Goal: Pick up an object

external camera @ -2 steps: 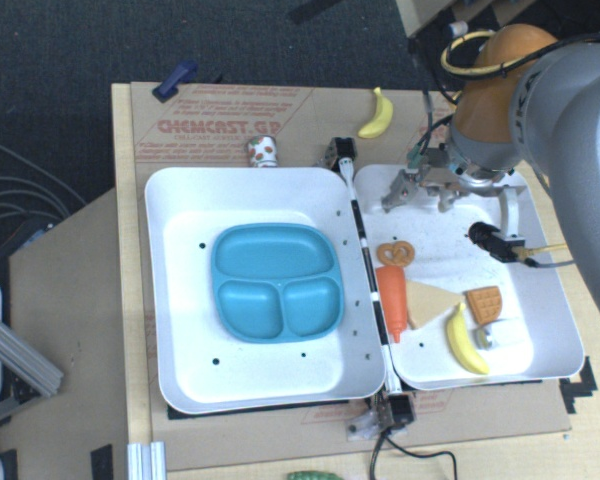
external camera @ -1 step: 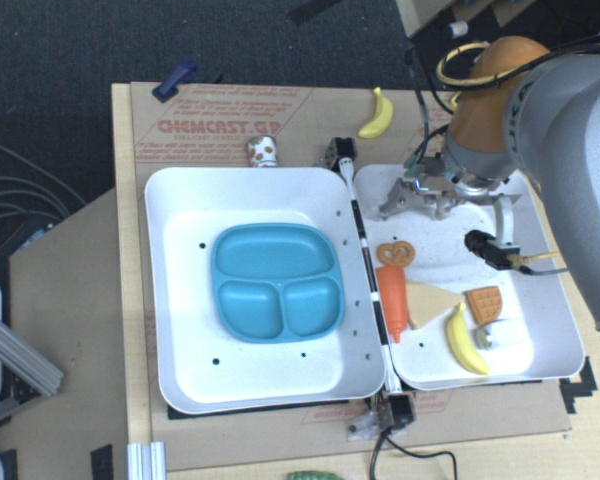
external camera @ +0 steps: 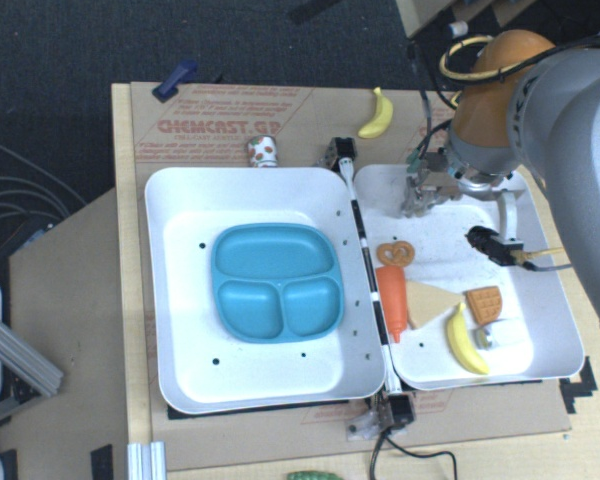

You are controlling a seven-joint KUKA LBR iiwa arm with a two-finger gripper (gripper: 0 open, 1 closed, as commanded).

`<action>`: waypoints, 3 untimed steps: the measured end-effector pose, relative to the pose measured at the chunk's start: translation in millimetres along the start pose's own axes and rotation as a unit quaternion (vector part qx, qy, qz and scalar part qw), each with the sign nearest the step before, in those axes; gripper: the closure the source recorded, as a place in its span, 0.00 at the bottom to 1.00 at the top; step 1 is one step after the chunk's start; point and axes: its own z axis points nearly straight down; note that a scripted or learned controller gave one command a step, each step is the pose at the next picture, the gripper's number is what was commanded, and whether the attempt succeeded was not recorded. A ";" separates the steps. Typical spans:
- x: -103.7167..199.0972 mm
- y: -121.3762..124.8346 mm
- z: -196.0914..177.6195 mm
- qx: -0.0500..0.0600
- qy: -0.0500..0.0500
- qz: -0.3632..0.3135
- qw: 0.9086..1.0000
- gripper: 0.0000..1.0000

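A blue divided plate point(external camera: 277, 293) is seen in the left bin point(external camera: 170, 268), while the right bin point(external camera: 550, 348) holds a pretzel point(external camera: 394, 254), a carrot point(external camera: 393, 301), a banana point(external camera: 464, 342) and a waffle piece point(external camera: 483, 304). The carrot, lying against the left wall, is judged light, stiff and slippery, best taken across its middle. The gripper point(external camera: 418, 196) is held over the bin's far corner; whether it is apart or together cannot be told.

A robotics lab, by every sign. A desk point(external camera: 230, 118) of printed board on dark carpet, bearing two white bins point(external camera: 170, 268) clamped side by side, loose cables point(external camera: 20, 183) trailing at left, aluminium framing point(external camera: 20, 353) near left.
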 end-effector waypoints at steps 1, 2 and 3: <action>0.0 -0.1 0.2 0.000 0.000 0.000 1.000 0.00; 0.4 0.5 -10.2 -0.001 0.000 0.000 1.000 1.00; 0.4 0.4 -10.0 0.000 0.000 0.000 1.000 0.00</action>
